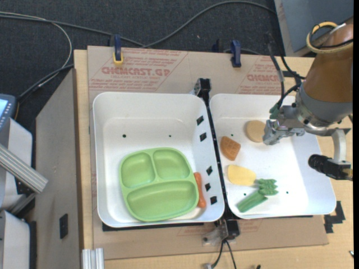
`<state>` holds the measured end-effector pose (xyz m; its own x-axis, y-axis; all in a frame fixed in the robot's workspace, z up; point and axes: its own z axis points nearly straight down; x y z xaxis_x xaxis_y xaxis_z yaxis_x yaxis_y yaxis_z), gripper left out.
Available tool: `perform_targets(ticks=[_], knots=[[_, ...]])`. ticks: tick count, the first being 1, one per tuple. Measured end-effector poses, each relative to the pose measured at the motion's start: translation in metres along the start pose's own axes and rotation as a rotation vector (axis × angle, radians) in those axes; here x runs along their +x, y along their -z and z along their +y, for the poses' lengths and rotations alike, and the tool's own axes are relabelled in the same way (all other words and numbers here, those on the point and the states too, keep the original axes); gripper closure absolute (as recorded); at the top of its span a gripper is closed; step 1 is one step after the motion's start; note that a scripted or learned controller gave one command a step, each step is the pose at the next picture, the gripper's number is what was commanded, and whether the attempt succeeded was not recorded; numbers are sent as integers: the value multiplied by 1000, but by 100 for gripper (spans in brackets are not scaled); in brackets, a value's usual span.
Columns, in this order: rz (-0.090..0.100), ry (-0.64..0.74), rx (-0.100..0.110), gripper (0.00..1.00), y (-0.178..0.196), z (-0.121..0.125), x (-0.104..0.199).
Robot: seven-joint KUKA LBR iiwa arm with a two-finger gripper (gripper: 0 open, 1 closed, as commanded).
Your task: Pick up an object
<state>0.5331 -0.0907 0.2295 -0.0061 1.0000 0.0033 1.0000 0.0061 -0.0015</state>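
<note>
Camera view: you have a cardboard-topped bench carrying two white bins. The left bin holds a green divided plate, with an orange carrot lying against the plate's right edge. The arm comes in from the right and hangs over the right bin's upper right part. Its gripper sits low, just beside a tan round piece on that piece's right; you cannot tell from here how the gripper stands, nor whether it touches the piece. Below, in the right bin: a green leafy vegetable near the front wall, a yellow piece just above it, and a brown bread-like piece near the divider.
</note>
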Motion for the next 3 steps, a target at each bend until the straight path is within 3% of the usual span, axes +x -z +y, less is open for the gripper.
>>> perform_targets(ticks=[2, 3], knots=[[0, 2, -2, 100, 7, 15, 116], [-1, 2, 3, 100, -5, 4, 174]])
